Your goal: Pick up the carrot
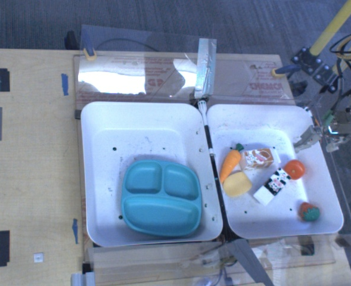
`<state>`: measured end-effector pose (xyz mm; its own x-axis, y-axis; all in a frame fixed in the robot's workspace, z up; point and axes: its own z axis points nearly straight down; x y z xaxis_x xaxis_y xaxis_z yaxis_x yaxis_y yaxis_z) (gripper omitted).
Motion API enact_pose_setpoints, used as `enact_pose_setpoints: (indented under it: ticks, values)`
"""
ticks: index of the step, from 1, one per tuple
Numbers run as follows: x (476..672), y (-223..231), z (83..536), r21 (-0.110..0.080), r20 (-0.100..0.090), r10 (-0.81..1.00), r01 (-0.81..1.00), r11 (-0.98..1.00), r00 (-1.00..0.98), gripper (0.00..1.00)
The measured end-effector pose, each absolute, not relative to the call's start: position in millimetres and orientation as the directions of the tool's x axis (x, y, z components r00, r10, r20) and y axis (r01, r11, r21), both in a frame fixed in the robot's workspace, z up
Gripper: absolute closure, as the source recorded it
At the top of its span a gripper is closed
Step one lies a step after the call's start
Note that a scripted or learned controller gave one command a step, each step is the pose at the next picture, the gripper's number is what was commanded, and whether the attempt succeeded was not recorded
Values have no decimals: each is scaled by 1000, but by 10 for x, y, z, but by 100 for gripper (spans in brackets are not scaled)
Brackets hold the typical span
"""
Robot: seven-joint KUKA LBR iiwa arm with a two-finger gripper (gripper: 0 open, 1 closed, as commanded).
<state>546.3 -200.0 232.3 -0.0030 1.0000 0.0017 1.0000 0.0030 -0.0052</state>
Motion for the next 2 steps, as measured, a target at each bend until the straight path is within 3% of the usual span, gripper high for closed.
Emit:
enact_pose_setpoints:
  ticks: [1,2]
  values:
    - [5689,-1642,1177,-9,7,965,965,263,-263,0]
    - [6364,-560,1835,1,2,1000,1000,-22,22,0]
